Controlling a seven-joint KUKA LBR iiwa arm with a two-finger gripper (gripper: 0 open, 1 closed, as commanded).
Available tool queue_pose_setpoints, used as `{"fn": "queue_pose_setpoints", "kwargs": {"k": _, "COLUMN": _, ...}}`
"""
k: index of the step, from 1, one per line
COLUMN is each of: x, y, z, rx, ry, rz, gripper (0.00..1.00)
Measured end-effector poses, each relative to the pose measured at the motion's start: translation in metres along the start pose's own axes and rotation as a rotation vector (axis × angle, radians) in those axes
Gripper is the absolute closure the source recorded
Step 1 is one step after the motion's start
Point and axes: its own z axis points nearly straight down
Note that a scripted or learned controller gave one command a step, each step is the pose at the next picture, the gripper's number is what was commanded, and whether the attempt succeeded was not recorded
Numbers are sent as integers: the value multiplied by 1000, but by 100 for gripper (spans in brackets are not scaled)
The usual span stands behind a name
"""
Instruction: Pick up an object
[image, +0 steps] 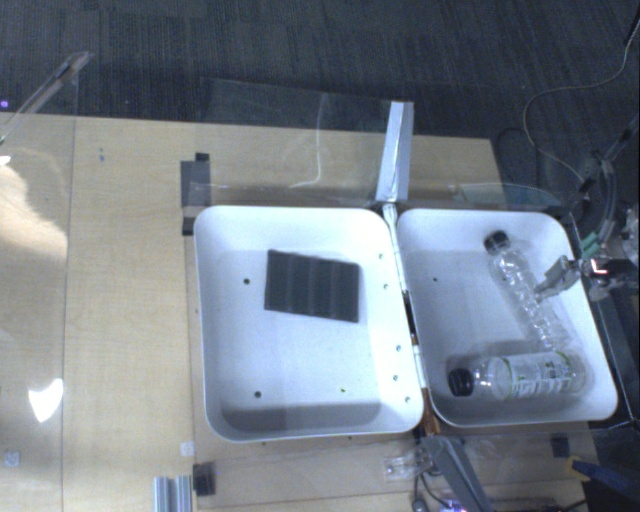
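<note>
Two clear plastic bottles lie in the right bin (440, 250). The slim bottle (520, 285) has a black cap at the far end and runs diagonally toward the front right. The wider bottle (520, 374), with a pale label and a black cap pointing left, lies along the front wall. A dark grey ribbed rectangular pad (312, 286) lies flat in the left bin (300, 400). My gripper (562, 272) reaches in over the right bin's right rim, just right of the slim bottle's middle. Nothing can be seen held in it.
A metal divider strip (396, 150) stands behind the seam between the bins. Cables and hardware (600, 190) crowd the right side of the bench. Light wooden bench surface (100, 300) spreads to the left.
</note>
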Motion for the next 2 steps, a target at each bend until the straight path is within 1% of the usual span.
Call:
{"fn": "queue_pose_setpoints", "kwargs": {"k": 1, "x": -14, "y": 58, "z": 113, "rx": 1, "ry": 1, "rz": -129, "gripper": 0}}
{"fn": "queue_pose_setpoints", "kwargs": {"k": 2, "x": -16, "y": 154, "z": 166, "rx": 7, "ry": 3, "rz": -275, "gripper": 0}}
